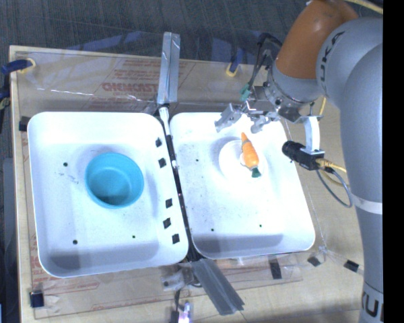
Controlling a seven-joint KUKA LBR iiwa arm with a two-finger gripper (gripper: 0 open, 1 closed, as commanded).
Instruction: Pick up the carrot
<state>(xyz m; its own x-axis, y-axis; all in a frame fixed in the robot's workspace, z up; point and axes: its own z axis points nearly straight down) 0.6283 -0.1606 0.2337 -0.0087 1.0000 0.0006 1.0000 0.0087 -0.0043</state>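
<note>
An orange carrot [249, 153] with a small green top at its lower end lies in the right bin [242, 227], in the bin's upper right part, on a faint round patch. My gripper [243, 118] hangs just above the carrot's upper tip, at the bin's far rim. Its two metal fingers [227, 118] are spread apart, open, with nothing between them. The carrot rests on the bin floor, apart from the fingers.
A blue bowl [114, 179] sits in the middle of the left bin [60, 247]. A metal divider bar [168, 73] runs between the bins at the back. The grey arm [350, 113] reaches in from the right.
</note>
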